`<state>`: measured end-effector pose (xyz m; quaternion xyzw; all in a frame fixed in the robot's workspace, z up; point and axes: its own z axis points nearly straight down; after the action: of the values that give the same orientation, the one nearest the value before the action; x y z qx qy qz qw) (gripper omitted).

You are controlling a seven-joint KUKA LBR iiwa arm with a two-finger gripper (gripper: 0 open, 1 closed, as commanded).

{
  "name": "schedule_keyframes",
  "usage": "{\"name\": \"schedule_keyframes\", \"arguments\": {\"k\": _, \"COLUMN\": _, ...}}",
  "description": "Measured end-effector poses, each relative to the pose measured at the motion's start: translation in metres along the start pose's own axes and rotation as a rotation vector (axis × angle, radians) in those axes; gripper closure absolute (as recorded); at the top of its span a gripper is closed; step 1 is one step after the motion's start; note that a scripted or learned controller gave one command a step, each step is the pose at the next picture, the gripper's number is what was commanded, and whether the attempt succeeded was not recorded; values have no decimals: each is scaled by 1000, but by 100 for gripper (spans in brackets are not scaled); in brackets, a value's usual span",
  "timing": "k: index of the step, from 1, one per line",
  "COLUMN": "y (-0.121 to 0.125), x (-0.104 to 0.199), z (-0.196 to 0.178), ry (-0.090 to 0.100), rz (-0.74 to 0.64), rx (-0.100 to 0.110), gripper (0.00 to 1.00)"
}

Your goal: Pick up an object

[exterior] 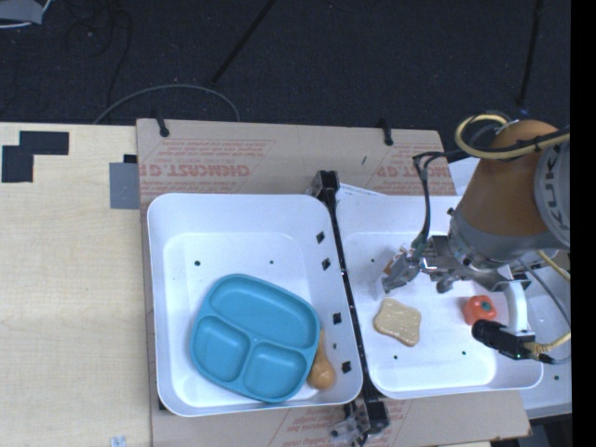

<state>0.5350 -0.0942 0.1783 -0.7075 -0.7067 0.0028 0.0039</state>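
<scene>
Camera view, looking down at a slant on the pale wooden desk (65, 296): the left shallow white plastic bin (172, 250) holds a blue three-compartment plastic tray (253, 337), with a small tan-orange lump (322, 371) touching the tray's right edge. The right shallow white plastic bin (438, 380) holds a flat tan toast-shaped slice (398, 322) near its left wall and a small red-orange round toy (480, 307), well apart from the slice towards the right. The grey arm (507, 203) reaches in from the right, and its gripper (402, 270) hangs just beside the far edge of the slice. Whether the gripper is wide or narrow cannot be told, and nothing is seen held in it. As the nearest item, the slice is the likely target. It appears light, fairly stiff and thin, lying flat on the bin floor, so a grasp across its two opposite side edges, low against the floor, looks most secure. A shallow pinch could slide off the rounded corners.
</scene>
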Motion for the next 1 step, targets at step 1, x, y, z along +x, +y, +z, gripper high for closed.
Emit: {"name": "schedule_keyframes", "arguments": {"k": 1, "y": 0, "x": 1, "z": 44, "ry": 0, "rz": -1, "rx": -1, "gripper": 0}}
